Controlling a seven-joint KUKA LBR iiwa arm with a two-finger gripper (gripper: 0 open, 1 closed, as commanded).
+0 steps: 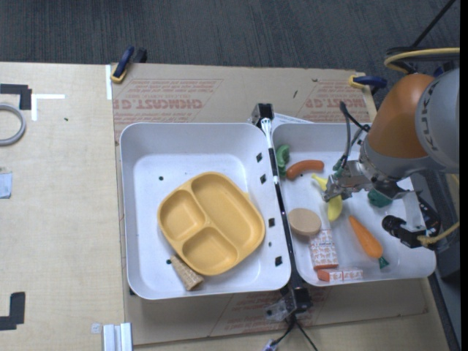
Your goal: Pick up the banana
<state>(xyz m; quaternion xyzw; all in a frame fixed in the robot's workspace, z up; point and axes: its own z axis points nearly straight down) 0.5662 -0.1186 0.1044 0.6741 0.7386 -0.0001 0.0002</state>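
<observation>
The banana [333, 203] lies in the right bin [409, 269], near its middle, a small yellow piece partly hidden under the end effector [338, 191]. That end effector sits right on top of it, at its upper end. Whether it is clenched, released or already grasping the banana cannot be told from this slanted overhead view, since the wrist and its cabling cover the tip.

The main risk, as I judge it, is a poor grasp. Just the lower tip of the banana and a yellow bit on the left show past the tool, so the contact seems to be off centre; a curved, smooth fruit caught near one end could swing or slip out on the lift.

Crowding is the second worry. A round tan piece [305, 221] lies just beside the banana on the left, a sausage [303, 168] is near above it, and a carrot [365, 238] lies near on the right. A teal item [379, 197] sits close under the arm. A small sideways error could nudge or catch one of these instead.

The left bin [139, 196] holds a yellow tray [210, 224] and a brown block [186, 273], well apart from the action.
</observation>
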